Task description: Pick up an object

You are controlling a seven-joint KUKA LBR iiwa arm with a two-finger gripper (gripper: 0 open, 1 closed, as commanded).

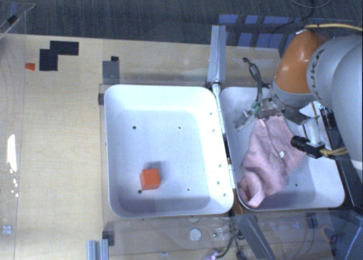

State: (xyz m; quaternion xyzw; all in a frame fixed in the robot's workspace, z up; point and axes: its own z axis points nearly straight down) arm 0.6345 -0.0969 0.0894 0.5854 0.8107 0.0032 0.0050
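A pink cloth (266, 160) lies in the right bin (323, 196), drawn up into a long shape from its bunched lower end near the bin's front left corner to its top end at my gripper (258, 113). The gripper sits over the bin's back left part, and its fingers are shut on the cloth's top edge. A small orange cube (150, 179) rests in the left bin (159, 106), toward the front left, far from the gripper.
The metal divider (222, 134) runs between the two bins just left of the gripper. A black cable connector (303, 144) on the arm hangs over the cloth's right side. Black and orange markers (54, 55) sit on the bench at far left.
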